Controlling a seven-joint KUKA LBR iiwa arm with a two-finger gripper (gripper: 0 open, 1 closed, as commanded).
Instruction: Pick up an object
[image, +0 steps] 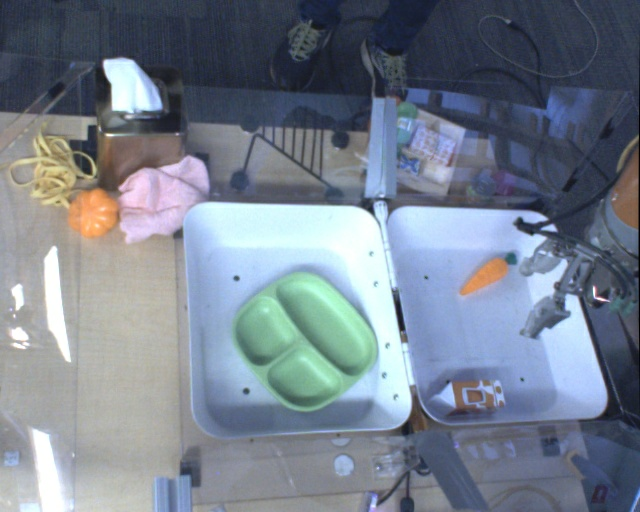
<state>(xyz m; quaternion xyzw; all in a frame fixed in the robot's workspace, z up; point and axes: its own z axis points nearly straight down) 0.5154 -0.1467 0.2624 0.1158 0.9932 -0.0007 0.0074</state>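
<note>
Over the right bin, at its right side, you've got the gripper hanging w/ fingers spread apart and nothing between them. So no pick yet: the grasp, the lift, all of it is left to do, as far as you can see. Nearest candidate is the toy carrot, lying just left of the gripper toward the bin's far half, not touching it. Other option is the small orange-and-white carton at the near edge of the same bin, well apart from the fingers.

Count for you: 2 white bins; 2 loose things in the right one (1 carrot, 1 carton); 1 green divided tray w/ 3 compartments in the left bin. Off-bin, far left on the bench: 1 pink cloth, 1 small orange pumpkin, 1 tissue box.
</note>
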